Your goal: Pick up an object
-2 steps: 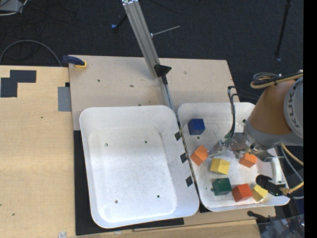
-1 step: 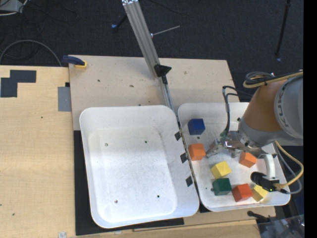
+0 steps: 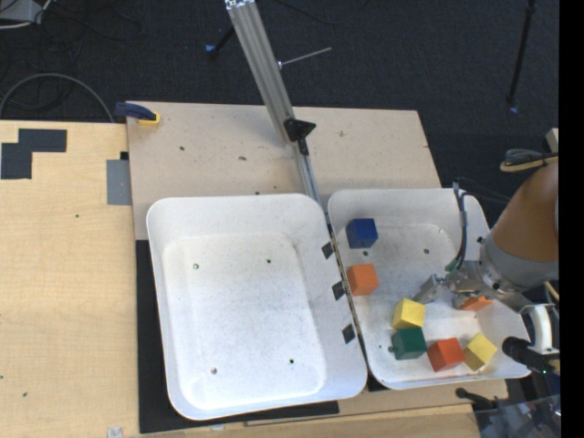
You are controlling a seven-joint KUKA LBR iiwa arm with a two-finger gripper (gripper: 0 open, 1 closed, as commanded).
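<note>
The right bin [image 3: 429, 210] holds several small blocks: a blue cube [image 3: 361, 233], an orange cube [image 3: 363, 279], a yellow cube [image 3: 409, 314], a green cube [image 3: 408, 343], a red cube [image 3: 444, 353] and a second yellow block [image 3: 480, 351]. My gripper [image 3: 447, 292] is low over the right side of this bin, just right of the first yellow cube. It looks open, and I see no block between its fingers. A small orange-red piece [image 3: 474, 304] shows just below and to the right of the gripper, partly hidden by it.
The left bin [image 3: 182, 222] lies beside the right one, joined by black clips [image 3: 338, 288] along the shared rim. A slanted metal bar [image 3: 266, 67] rises behind the bins. The arm's orange band [image 3: 534, 222] overhangs the right bin's right wall.
</note>
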